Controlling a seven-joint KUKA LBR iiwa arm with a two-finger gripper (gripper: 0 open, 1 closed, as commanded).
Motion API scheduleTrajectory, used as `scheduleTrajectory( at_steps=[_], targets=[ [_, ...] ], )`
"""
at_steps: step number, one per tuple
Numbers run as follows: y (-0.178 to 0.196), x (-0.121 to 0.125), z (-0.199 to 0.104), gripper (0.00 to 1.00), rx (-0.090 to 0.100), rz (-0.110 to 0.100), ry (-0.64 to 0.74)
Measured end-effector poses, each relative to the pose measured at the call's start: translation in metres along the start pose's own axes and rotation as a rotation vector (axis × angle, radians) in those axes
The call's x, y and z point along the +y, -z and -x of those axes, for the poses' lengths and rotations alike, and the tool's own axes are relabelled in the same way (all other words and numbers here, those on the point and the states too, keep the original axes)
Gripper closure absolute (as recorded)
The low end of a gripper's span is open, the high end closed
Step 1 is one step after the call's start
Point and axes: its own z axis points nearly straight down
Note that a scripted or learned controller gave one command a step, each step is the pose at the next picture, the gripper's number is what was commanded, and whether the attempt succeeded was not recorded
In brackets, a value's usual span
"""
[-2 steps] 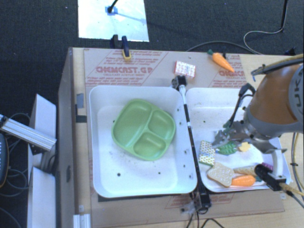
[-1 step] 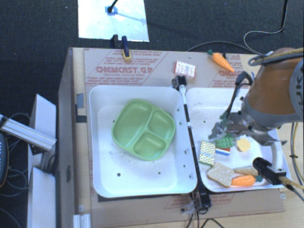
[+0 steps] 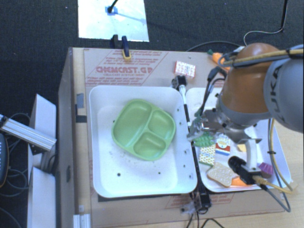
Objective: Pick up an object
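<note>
Item: small flat green piece (image 3: 204, 140), dark-patterned, lying in the right bin (image 3: 285, 161), just beside the pincer (image 3: 198, 128) on its near side. Contact unclear. Pincer state: cannot tell.

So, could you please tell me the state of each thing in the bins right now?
Plate: right side up, lying in the left bin.
Toast: flat in the right bin, near its front.
Gripper: low over the right bin's left side; grip cannot be told.
</note>
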Motion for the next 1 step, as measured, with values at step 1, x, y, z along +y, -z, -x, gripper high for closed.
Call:
scheduleTrajectory(
  at_steps=[1],
  targets=[
    [0.0188,0.0002,-0.0058,1.0,-0.001,0.001,0.001]
  ],
)
